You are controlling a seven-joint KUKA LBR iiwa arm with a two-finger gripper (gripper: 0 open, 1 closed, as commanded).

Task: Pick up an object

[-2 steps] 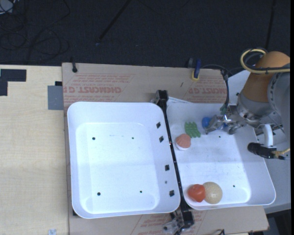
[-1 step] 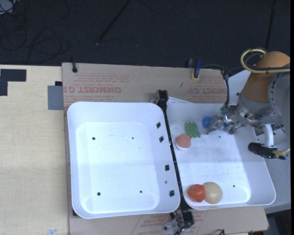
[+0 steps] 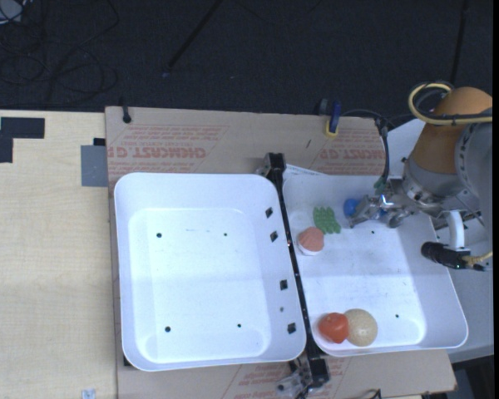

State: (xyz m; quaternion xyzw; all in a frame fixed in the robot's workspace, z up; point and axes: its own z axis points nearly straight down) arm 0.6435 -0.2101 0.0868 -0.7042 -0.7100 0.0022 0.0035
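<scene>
— Gripper (image 3: 371,211)? 
— Low over right bin (image 3: 416,293), far side, beside blue object (image 3: 351,208); fingers blurred, state unreadable.
— Objects? 
— Green piece (image 3: 326,219), pink (image 3: 311,240) centre-left; red (image 3: 333,327), beige (image 3: 361,327) near edge.

White bins (image 3: 133,223) hold a green piece (image 3: 325,219), blue piece (image 3: 351,208), pink-orange ball (image 3: 311,240), red ball (image 3: 333,327) and cream ball (image 3: 361,327).

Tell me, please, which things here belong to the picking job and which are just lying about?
For the job:
- claw
- blue piece
- green piece
- pink piece
- red ball
- beige ball
- right bin

Just lying about:
- left bin
- cardboard sheet
- blue clip
</scene>
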